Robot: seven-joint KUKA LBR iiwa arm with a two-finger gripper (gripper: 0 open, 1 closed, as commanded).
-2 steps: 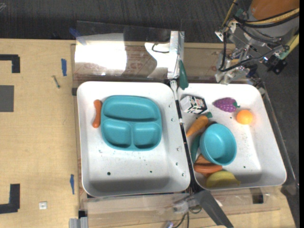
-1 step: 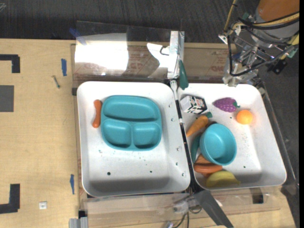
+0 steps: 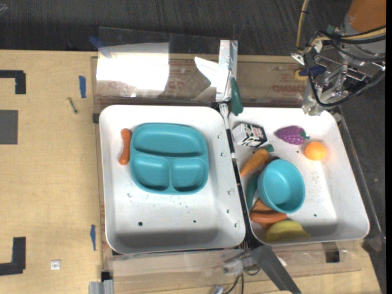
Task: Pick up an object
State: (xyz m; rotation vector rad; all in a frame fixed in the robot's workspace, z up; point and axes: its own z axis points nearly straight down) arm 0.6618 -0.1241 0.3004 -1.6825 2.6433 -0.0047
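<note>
From the camera view, take the teal bowl (image 3: 281, 186) in the right bin (image 3: 349, 188) as your landmark. The gripper (image 3: 321, 97) hangs up and to the right of it, over the bin's far rim, clear of everything inside; you cannot tell from here how its pincer stands, so treat that as unknown.

Nothing is held. Your candidates lie around the bowl: an orange ball (image 3: 315, 151) up and right of it, purple grapes (image 3: 291, 135) just above, a small black-and-white carton (image 3: 249, 135) up and left, a carrot (image 3: 254, 162) touching its left side, and a yellow fruit (image 3: 286, 229) with an orange piece (image 3: 267, 217) tucked under its near edge.

The ball looks the easiest reach, sitting apart from its neighbours. Judge it light, hard and slick; it will probably roll off a skewed pinch, so close across its widest middle. The grapes are likely knobbly and grippier.

Left of the bowl, the other bin (image 3: 116, 213) holds a teal tray (image 3: 168, 158) and a sausage (image 3: 125, 146) at its far side.
</note>
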